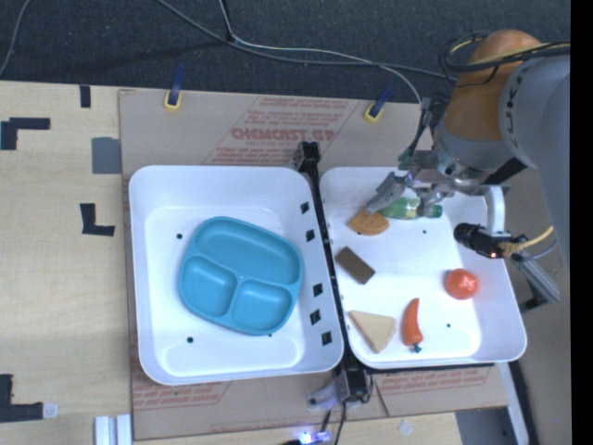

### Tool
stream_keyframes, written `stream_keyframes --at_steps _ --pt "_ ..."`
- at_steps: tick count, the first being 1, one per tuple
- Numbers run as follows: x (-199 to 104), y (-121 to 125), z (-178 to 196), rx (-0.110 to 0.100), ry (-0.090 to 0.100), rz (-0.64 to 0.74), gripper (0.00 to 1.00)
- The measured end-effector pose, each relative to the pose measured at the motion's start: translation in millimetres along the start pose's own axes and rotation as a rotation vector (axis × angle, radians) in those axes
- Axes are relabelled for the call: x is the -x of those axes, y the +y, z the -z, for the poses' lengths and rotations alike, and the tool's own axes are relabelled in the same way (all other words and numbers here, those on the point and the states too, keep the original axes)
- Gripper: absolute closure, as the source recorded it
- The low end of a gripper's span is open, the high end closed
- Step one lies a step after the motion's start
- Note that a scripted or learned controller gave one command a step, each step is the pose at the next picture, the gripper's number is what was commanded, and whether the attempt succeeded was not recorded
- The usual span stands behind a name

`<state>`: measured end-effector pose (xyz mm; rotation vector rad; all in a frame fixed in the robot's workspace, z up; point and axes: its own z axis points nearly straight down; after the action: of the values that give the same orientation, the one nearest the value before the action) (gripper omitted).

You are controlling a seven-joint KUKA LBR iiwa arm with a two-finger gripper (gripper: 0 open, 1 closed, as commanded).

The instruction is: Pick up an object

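I am watching 2 shallow white bins from above. My gripper hangs over the far part of the right bin, reaching in from the right, its grey fingers angled down and toward the left. They look slightly spread, with nothing clearly between them.

Just below and left of the fingertips lies an orange, bread-like toy piece, flat on the bin floor. Right under the gripper is a pale green item, partly hidden, so I cannot tell what it is.

I judge the orange piece the nearest target. It looks like light, stiff moulded plastic, smooth and likely slippery. I would take it across its narrower width, close to the middle, so it does not squirt out sideways.

Nearer me than the gripper sit a brown block, a tan wedge, an orange pepper-shaped toy and, to the right, a red tomato-like ball, which would roll if nudged.

Far to the gripper's left, the other bin holds a blue divided plate.
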<state>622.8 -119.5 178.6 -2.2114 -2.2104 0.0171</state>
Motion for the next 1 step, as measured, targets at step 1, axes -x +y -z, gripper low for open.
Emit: stream_keyframes --at_steps 1 --pt "-0.3 2.6 7.6 0.012 -0.002 0.003 0.00"
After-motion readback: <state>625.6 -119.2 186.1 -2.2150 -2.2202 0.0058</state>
